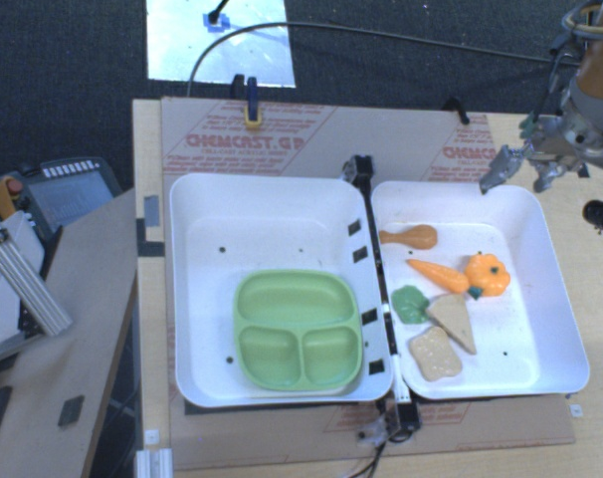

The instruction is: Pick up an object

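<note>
White plastic bins sit side by side on the bench, divided by a strip of black clips down the middle. Left bin (197, 227) carries a green sectioned tray (297, 329) toward its near edge, apparently a drop-off surface. Right bin (540, 267) holds all the pickable toy food, clustered in its left-centre: a tan drumstick (409, 236) farthest back, an orange carrot (437, 274) lying on a slant with its thick end touching an orange pumpkin (488, 274), a green leaf piece (410, 303) just beside the divider, a pale wedge (453, 321) overlapping the leaf's right side, and a tan bread-shaped slice (435, 354) nearest the camera, touching the wedge. The crowding matters: carrot, pumpkin, wedge and leaf all touch or overlap, so a pinch on any of them risks nudging a neighbour; the drumstick lies apart and looks the cleanest target. Gripper (525, 164) hangs above the far right corner of the right bin, raised, well apart from every item. Two grey fingers (495, 173) show spread with a visible gap between them, nothing in that gap, nothing touched. Judged from this, the pick has not begun; the arm must travel left and toward the camera, then descend.
</note>
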`<move>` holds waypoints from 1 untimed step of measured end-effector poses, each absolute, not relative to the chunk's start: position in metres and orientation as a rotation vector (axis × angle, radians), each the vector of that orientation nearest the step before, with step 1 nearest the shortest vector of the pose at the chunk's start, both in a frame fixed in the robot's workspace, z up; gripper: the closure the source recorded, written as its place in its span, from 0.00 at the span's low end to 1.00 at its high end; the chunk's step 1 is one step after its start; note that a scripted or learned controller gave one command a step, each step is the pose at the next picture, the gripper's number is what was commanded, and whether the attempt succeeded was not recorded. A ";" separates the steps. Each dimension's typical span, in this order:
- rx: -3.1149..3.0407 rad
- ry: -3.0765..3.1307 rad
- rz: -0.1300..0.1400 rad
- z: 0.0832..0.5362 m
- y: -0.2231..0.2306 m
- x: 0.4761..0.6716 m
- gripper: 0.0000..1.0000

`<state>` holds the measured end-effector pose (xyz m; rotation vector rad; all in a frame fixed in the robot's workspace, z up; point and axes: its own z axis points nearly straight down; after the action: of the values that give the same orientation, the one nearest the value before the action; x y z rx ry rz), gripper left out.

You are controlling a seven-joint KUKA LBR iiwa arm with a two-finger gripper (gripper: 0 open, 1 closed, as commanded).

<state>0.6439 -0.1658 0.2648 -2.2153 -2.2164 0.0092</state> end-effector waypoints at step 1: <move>-2.219 -2.226 -0.001 0.273 -0.165 0.646 0.00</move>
<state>0.6459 -0.1652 0.2727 -2.2193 -2.2260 -0.0012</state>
